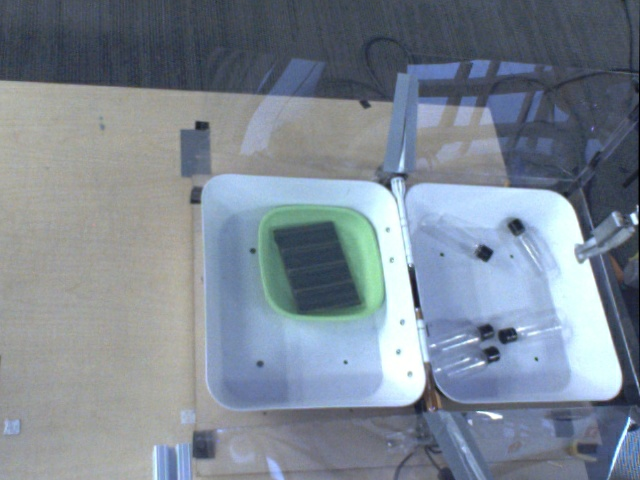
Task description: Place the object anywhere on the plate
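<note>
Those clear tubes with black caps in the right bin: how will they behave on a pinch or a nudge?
The clear tubes look round and slim, so they will probably roll across the right bin floor if nudged. Smooth transparent walls suggest a slippery pinch. The three lower tubes lie close together, so pushing one likely disturbs its neighbours.

A lime-green plate point(321, 263) is carrying a dark grey ridged block point(317, 267), white bins point(300, 383) are sitting on a pale wooden tabletop point(95, 268).
</note>
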Available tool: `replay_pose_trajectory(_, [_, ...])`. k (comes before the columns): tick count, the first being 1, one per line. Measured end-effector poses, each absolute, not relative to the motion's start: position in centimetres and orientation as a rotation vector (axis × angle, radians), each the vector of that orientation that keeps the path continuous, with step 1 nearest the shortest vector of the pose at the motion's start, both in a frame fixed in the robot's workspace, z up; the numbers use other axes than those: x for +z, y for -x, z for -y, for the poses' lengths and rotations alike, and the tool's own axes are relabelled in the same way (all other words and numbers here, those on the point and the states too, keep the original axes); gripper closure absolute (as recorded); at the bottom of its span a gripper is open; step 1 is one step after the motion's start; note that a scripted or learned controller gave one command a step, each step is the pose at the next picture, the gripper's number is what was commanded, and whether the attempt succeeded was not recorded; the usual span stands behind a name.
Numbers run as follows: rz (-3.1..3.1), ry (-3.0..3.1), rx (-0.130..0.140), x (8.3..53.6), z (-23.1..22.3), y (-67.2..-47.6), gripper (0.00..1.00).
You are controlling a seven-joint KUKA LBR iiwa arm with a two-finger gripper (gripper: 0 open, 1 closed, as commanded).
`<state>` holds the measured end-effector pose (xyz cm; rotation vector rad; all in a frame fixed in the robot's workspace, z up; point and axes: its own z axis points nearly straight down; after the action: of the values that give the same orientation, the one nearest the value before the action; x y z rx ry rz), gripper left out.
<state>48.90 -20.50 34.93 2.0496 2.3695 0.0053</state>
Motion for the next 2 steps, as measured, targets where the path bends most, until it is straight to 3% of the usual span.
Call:
replay_pose_trajectory(1, [-2.630,-1.700,0.003,34.9,20.6,-48.9,0.00])
replay_pose_trajectory(2, [-2.653,-1.666,0.003,27.9,20.6,-48.9,0.00])
